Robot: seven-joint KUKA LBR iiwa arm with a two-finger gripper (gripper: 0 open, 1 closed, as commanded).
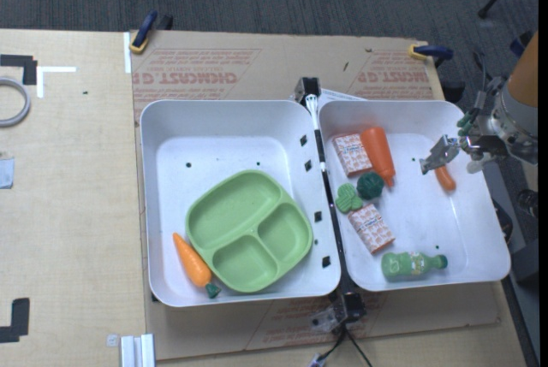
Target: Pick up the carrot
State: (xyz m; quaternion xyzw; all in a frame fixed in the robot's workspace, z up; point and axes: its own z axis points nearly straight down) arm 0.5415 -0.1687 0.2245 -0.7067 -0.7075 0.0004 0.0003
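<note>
The carrot [192,261] lies in the left bin [223,121], in the lower left part of the frame, touching the lower left edge of the green divided plate [248,230]. The gripper [451,153] hangs over the right bin [479,250], at the right of the frame, well apart from the carrot. Just below its tip I see a small orange piece [445,178] (what it is I cannot tell), and whether the fingers are apart or together is not clear to me. I judge the task hardly begun: reaching, closing and lifting are all left.
</note>
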